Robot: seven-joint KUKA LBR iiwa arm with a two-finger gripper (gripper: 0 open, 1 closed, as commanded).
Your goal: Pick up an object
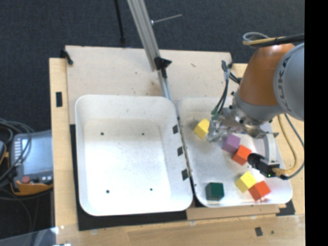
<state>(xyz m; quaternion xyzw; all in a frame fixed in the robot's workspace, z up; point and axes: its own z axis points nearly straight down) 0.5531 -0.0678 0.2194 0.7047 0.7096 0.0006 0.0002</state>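
The right bin [202, 160] holds several small blocks. A yellow block [202, 128] lies near its upper left, and my gripper [217, 131] hangs just to the right of it, under the orange-banded wrist. A purple block [231, 143] and an orange block [241, 155] sit just right of the gripper. Another yellow block [246, 180] touches an orange-red block [260, 189] near the front right. A dark green block [214, 190] rests at the front edge of the bin. Nothing is visible between the gripper's parts.
The left bin [128, 155] stands beside the right one, with a row of black clips on the shared wall. A slanted aluminium bar [146, 29] rises from behind the bins. Cables trail around the arm at the right.
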